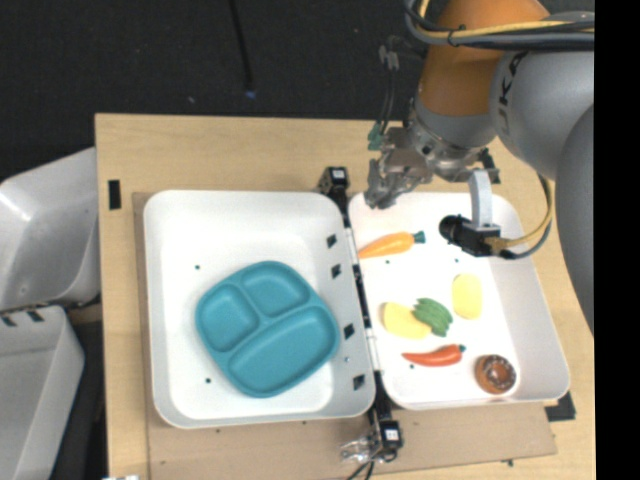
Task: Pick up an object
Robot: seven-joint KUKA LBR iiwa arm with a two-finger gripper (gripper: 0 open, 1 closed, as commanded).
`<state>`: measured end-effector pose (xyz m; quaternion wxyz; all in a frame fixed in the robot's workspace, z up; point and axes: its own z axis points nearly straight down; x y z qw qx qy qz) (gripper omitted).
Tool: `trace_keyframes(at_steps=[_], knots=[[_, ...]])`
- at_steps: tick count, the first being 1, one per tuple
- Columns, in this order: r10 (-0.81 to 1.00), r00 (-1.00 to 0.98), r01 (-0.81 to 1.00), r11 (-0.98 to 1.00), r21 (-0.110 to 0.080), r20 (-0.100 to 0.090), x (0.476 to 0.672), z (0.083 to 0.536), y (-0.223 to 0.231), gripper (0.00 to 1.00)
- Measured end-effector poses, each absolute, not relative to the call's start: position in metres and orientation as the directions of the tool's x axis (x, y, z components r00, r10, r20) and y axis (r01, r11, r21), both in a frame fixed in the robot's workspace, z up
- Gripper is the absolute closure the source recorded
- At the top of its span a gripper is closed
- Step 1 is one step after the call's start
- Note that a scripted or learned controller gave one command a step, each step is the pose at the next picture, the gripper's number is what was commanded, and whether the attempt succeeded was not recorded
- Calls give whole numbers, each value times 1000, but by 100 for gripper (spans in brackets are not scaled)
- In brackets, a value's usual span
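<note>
Donut [494, 372]: brown, glazed, in the near right corner of the right bin [535, 363]; the object farthest from the claw, toward the viewer and to the right of it.
Chili pepper [434, 355]: red, lying flat just left of the donut, well apart from the claw on its near side.
Blue plate [265, 326]: three compartments, lying in the left bin [165, 298], toward the viewer and well to the left of the claw.
Green vegetable [433, 313]: leafy, touching a yellow piece [399, 318] on its left; both toward the viewer from the claw.
Yellow fruit [466, 295]: just right of the green vegetable, toward the viewer and right of the claw.
Carrot [385, 245]: orange with green top pointing right, the object nearest the claw, just on its near side, not touching.
Claw [381, 196]: low over the far left corner of the right bin, by the wall between the bins; nothing is seen in its grasp; how far it is open cannot be told.
Arm [470, 68]: grey with orange band, coming down from the right behind the claw.
Table [220, 153]: light wood, carrying both bins.
</note>
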<state>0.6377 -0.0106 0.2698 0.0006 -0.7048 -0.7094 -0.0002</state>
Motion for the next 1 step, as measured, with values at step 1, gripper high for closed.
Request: trace_keyframes(at_steps=[1], knots=[[1000, -5, 1000, 5, -2, 0, 644, 252, 41, 100]])
